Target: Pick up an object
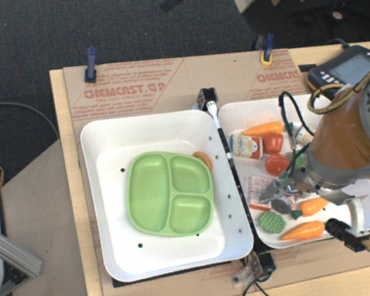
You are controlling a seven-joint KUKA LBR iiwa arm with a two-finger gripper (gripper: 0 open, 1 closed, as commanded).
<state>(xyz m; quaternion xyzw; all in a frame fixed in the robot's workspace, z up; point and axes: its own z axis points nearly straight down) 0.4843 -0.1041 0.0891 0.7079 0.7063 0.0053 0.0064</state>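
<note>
The right bin (234, 114) holds a heap of toy food. An orange carrot (263, 129) lies at the back, beside a white pouch with a red label (246, 144) and two red tomatoes (273, 143) (277, 164). Toward the front sit a green knobbly piece (271, 221) and two more carrots (304, 231) (311, 207). My gripper (285, 190) reaches down into the middle of this bin, over a clear wrapper (262, 187) and a grey object (282, 204). The arm's orange band (341, 141) hides the bin's right half.
The left bin (103, 187) carries a green divided plate (170, 192), with a small brown item (201, 156) at the plate's right rim. A black cable (226, 152) runs along the seam between the bins. A handheld controller (339, 71) lies at the back right.
</note>
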